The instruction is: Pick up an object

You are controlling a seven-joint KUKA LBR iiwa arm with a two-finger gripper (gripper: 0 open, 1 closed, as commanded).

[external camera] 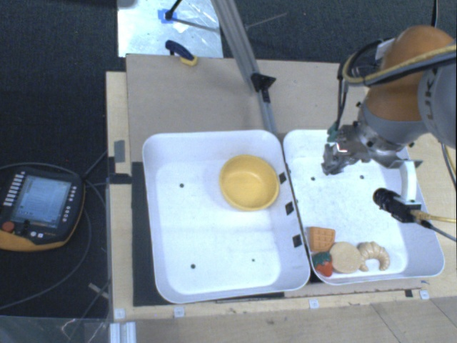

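The gripper [335,161] hangs over the far left part of the right bin [428,263], above bare white floor; whether its fingers are spread or pressed together I cannot tell from this slant, and nothing shows between them. The likely pickings lie well apart from it in that bin's near corner: a waffle piece [321,237], a small red thing, perhaps a strawberry [325,265], a round biscuit [345,257] and a croissant [375,255], bunched close together. A yellow bowl [249,182] sits in the left bin [161,263]. By my judgement nothing is picked up yet; reach, grasp and lift remain
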